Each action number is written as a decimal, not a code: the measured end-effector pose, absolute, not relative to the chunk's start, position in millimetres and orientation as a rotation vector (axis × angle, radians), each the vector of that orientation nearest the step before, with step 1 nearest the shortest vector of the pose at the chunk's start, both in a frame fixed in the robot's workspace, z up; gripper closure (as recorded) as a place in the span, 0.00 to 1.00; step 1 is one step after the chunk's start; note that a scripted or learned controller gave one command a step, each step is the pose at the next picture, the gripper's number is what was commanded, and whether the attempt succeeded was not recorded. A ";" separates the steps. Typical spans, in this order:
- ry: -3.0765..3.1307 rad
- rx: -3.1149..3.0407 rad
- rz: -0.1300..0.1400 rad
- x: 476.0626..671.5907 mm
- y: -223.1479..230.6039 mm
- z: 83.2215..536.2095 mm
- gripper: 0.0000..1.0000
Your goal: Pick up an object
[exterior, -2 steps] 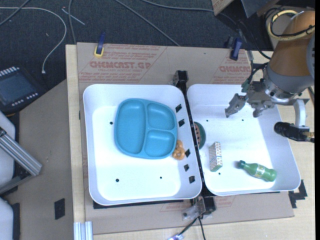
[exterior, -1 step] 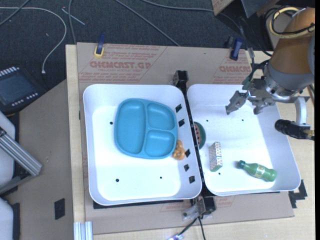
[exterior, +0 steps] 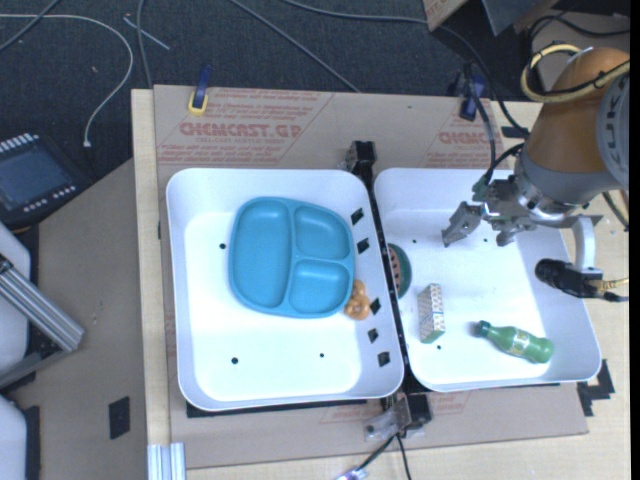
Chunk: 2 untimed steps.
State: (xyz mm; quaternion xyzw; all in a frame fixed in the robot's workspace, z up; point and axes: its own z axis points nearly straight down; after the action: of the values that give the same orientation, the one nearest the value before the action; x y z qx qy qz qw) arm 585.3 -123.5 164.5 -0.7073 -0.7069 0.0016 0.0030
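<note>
My gripper [exterior: 483, 230] hangs over the upper middle of the right bin [exterior: 430, 193], open, with nothing between its fingers. Below it on the bin floor lies a silvery patterned block [exterior: 431, 311]. A green bottle [exterior: 515, 340] lies on its side near the bin's lower right. A round dark object with green and brown [exterior: 400, 270] rests against the bin's left wall. In the left bin [exterior: 200, 298] sits a blue divided plate [exterior: 291, 256], with a small orange-brown object [exterior: 357, 302] at its lower right edge.
A black divider with clips [exterior: 375, 268] runs between the two bins. Cardboard [exterior: 250, 118] lies under both bins, and cables trail across the dark floor behind.
</note>
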 end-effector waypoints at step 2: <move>-2.218 -2.218 0.003 581.5 -119.1 82.9 0.00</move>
State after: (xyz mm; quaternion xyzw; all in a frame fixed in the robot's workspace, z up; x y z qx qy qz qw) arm 581.5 -119.1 82.9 -0.7071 -0.7071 0.0011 0.0026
